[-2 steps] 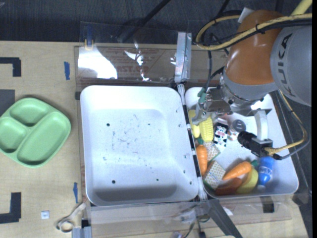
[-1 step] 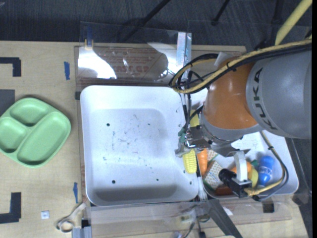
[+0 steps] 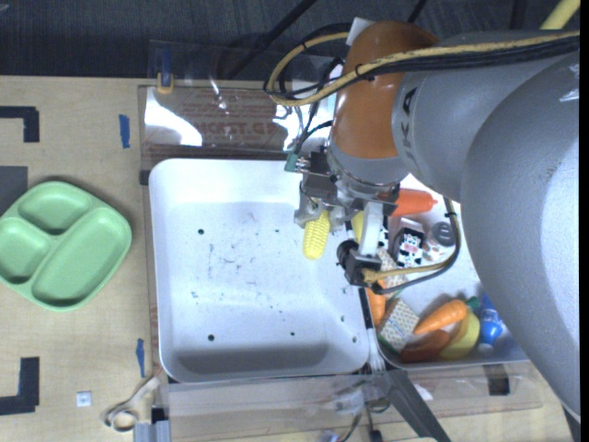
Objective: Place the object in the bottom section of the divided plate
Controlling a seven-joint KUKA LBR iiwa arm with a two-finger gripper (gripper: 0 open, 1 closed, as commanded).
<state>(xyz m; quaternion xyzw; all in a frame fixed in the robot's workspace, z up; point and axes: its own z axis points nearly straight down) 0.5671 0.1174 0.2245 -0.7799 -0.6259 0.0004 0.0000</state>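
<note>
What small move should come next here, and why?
Probably carry the corn left, toward the green plate. The corn hangs at the gripper, apparently between its fingers, over the right side of the left bin, while the plate sits outside that bin on the bench to the left. Its large section, nearest the bin, looks like the target, so a leftward move closes the gap.
</note>
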